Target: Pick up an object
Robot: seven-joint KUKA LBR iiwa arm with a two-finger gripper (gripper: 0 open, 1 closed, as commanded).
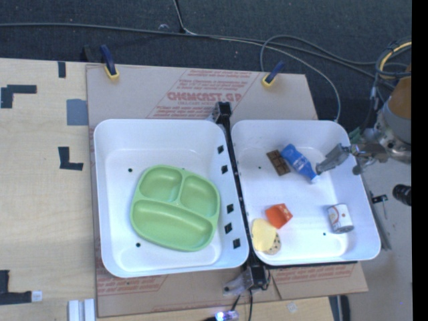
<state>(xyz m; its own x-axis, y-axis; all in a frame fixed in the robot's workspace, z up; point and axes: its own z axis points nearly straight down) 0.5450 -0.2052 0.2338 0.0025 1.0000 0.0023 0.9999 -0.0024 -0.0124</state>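
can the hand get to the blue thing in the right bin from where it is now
Probably yes. The hand sits just right of the blue object with bare bin floor between them; the brown piece lies on its far side.

Even, bright overhead light; soft, low-resolution picture.

The two shallow white plastic bins (107, 179) are the brightest areas, their floors near washed out, with only faint grey shading along the inner walls. The pale green divided plate (176, 207) casts a thin soft shadow on its lower right side, and the small things in the right bin have short, weak shadows, so the light is diffuse and comes from above. The dark carpeted floor (267, 12) at the top stays dim and grainy. Edges are slightly blurred throughout; the red print on the brown cardboard sheet (200, 92) is barely legible. The grey arm (391, 136) at the right looks smeared.
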